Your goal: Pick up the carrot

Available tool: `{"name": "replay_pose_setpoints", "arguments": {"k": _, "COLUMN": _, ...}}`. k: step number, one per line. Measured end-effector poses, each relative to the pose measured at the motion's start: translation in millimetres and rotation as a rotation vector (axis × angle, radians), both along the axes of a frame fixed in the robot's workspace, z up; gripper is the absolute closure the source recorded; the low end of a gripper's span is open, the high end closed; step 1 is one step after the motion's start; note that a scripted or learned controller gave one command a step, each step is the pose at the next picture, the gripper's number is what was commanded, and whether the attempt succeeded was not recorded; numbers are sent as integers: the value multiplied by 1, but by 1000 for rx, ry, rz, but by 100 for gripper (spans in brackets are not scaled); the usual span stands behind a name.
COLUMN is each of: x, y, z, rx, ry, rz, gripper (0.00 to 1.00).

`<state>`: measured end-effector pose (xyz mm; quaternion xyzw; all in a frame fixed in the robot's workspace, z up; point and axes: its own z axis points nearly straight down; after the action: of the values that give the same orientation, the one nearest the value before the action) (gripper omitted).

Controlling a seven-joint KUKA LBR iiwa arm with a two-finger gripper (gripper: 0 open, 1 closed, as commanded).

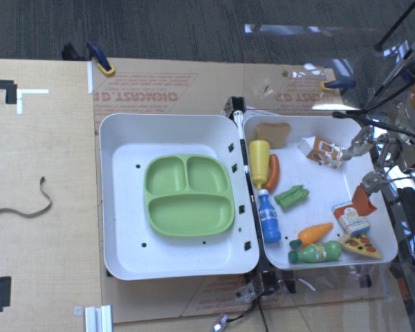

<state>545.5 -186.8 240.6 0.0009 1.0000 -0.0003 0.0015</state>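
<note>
Jaws [363, 144] hang at right bin's [301, 267] far right edge, whether open or closed I cannot tell. Carrot [314, 233] lies near front, touching green bottle [315, 253] (pizza slice [361, 245] beside it), well apart from jaws. Approach step; next move: reach over carrot, descend.

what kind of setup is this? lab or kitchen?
Likely a robot lab test bench: two white bins clamped onto cardboard, toy food like a carrot and pizza slice, carpet floor.

Pale wood bench [41, 254] (cardboard sheet [166, 92] on top), dark carpet [194, 12].
</note>
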Motion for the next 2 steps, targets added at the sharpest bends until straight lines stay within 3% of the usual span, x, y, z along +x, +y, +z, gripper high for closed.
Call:
{"name": "replay_pose_setpoints", "arguments": {"k": 1, "x": -63, "y": 45, "z": -82, "rx": 1, "ry": 1, "rz": 170, "gripper": 0}}
{"name": "replay_pose_setpoints", "arguments": {"k": 2, "x": -43, "y": 84, "z": -134, "rx": -12, "ry": -37, "rz": 408, "gripper": 0}}
